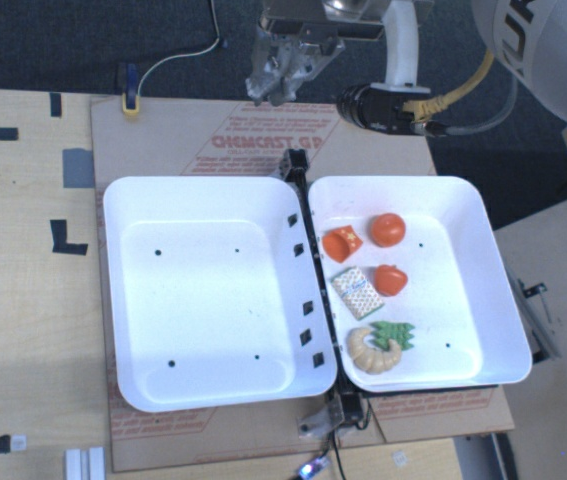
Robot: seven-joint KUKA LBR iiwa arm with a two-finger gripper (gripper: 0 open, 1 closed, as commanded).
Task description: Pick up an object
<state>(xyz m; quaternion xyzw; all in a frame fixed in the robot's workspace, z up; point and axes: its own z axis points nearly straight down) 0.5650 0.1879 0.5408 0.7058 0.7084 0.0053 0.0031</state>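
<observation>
My gripper (pixel 275 86) hangs high over the back of the bench, beyond the seam between the two bins, with nothing visible between its fingers. The right bin (pixel 463 218) holds a round red tomato (pixel 388 229), a red block-like piece (pixel 342 243), a second red fruit (pixel 391 280), a small patterned white packet (pixel 356 292), a green leafy toy (pixel 393 334) and a tan pastry-like piece (pixel 371 352). All lie near that bin's left side.
The left bin (pixel 203 288) stands beside the right one, joined by a black clipped seam (pixel 308 268). Both rest on a cardboard sheet (pixel 213 138). A yellow-tipped cable (pixel 131 103) lies at the back left.
</observation>
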